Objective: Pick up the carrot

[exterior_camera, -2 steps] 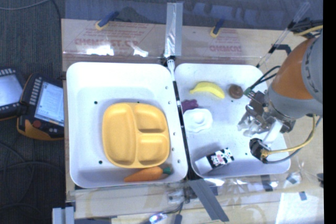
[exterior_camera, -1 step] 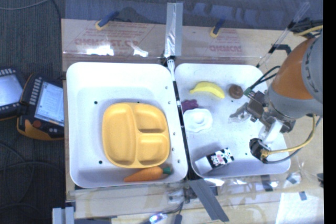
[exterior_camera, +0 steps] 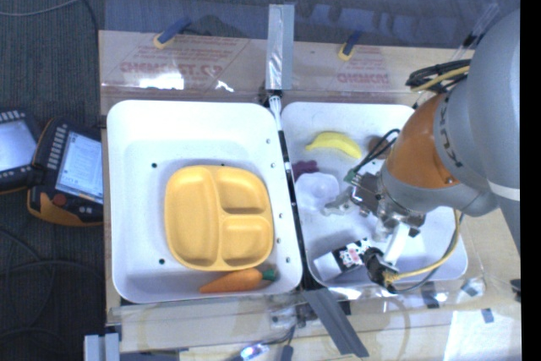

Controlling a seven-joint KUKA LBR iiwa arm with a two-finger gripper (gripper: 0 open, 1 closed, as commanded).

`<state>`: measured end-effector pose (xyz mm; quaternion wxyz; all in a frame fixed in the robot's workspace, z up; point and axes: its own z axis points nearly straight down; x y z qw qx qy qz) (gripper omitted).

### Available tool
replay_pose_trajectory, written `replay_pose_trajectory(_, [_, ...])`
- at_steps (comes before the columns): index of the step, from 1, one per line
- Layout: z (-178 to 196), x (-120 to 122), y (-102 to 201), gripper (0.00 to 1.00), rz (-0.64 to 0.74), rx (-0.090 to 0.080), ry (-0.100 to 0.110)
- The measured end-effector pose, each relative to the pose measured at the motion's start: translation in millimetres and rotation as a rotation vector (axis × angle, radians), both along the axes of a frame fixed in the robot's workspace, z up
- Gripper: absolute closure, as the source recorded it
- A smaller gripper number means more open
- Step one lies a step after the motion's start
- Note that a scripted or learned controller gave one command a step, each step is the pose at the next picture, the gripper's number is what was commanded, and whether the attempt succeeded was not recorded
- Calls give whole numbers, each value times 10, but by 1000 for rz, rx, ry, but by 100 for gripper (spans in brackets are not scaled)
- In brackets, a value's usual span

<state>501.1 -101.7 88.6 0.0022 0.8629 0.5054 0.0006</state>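
The carrot (exterior_camera: 239,281) lies in the left bin (exterior_camera: 135,148), just below the yellow plate (exterior_camera: 220,216). The claw (exterior_camera: 362,200) is over the right bin (exterior_camera: 372,116), well apart from the carrot. I cannot tell if the claw is spread. The pickup is still to do.

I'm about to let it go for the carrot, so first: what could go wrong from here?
1. The carrot lies close between the yellow plate and the left bin's front wall. The hand may strike either one, or just shove the plate.
2. The hand appears to be down in the right bin, so a flat move across could catch the rims between the bins.
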Motion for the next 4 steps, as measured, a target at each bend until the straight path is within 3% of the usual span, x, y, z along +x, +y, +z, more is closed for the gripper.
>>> replay_pose_trajectory(1, [14, -110, -114, 0, 310, -3, -13])
replay_pose_trajectory(2, [927, -50, 224, 0, 1365, 4, 7])
replay_pose_trajectory(3, [57, 360, -44, 0, 1190, 6, 7])
replay_pose_trajectory(4, [1232, 845, -219, 0, 517, 0, 11])
